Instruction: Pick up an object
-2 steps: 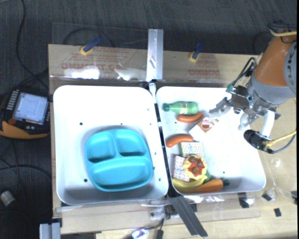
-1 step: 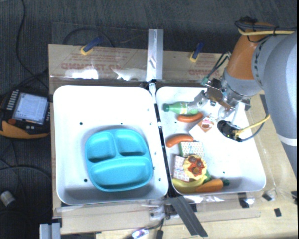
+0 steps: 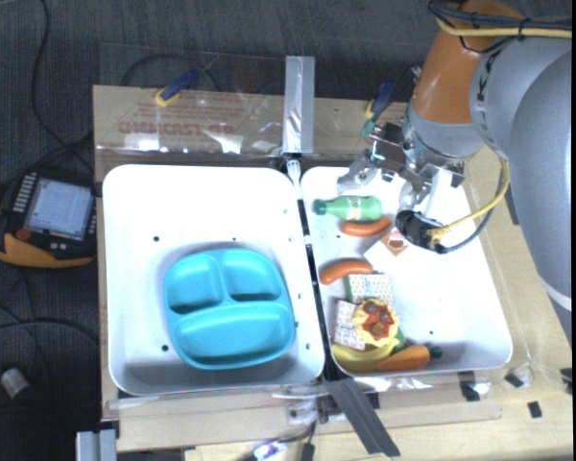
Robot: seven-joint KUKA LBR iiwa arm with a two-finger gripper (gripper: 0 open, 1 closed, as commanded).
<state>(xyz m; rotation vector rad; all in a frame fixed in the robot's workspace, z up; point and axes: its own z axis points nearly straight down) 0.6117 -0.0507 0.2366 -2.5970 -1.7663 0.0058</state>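
Camera view. Two white bins side by side on the tabletop (image 3: 110,104). Landmark: the divider (image 3: 305,257) where the bins meet.

Left of the divider, the left bin (image 3: 134,209) holds a blue tray (image 3: 230,305) with three compartments, lying flat toward the bin's near side.

Right of the divider, the right bin (image 3: 461,296) holds the loose things. Nearest the far end of the divider: a green bottle (image 3: 348,206) on its side, white cap pointing toward the divider. Just beside it, on the near side, a sausage (image 3: 364,227). A second sausage (image 3: 346,270) lies closer to the divider, about midway along it. A small red-and-white carton (image 3: 396,243) sits right of the first sausage. At the near end of the divider, a heap: a patterned packet (image 3: 355,305), a pizza slice (image 3: 375,321) on top of it, a banana (image 3: 360,356) underneath, a carrot (image 3: 408,357) touching the banana's right end.

Arm (image 3: 456,75) comes in from the right, orange band uppermost. The tool (image 3: 403,176) hangs over the far part of the right bin, right of the bottle and above the carton. Nothing visible between its fingers; cannot tell if it is released or clenched, since the wrist and cabling hide the tips.
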